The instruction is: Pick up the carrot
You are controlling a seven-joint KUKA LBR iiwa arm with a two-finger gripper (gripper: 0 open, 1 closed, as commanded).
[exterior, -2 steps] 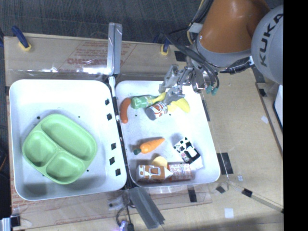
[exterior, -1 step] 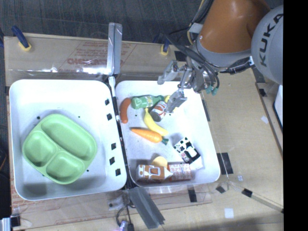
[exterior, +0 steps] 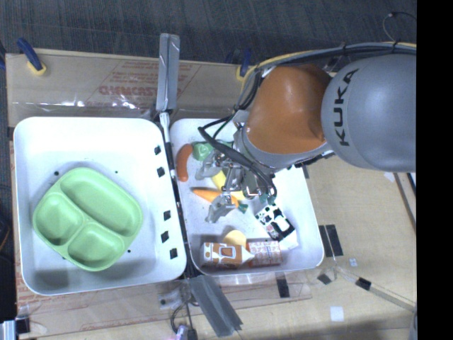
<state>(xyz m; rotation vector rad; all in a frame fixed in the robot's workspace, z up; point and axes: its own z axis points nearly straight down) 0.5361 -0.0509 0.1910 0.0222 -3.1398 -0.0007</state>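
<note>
Plastic green plate (exterior: 86, 217) lay in the left bin (exterior: 42, 140). In the right bin (exterior: 308, 222), the carrot (exterior: 206, 195) lay just left of the gripper (exterior: 228, 191), beside its fingers; whether they were open or closed I could not tell. A brown carton (exterior: 228, 254) lay near the front wall.

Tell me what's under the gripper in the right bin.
Under the gripper lies the carrot, its orange tip poking out left, plus a yellow piece. The arm covers the bin behind.
</note>
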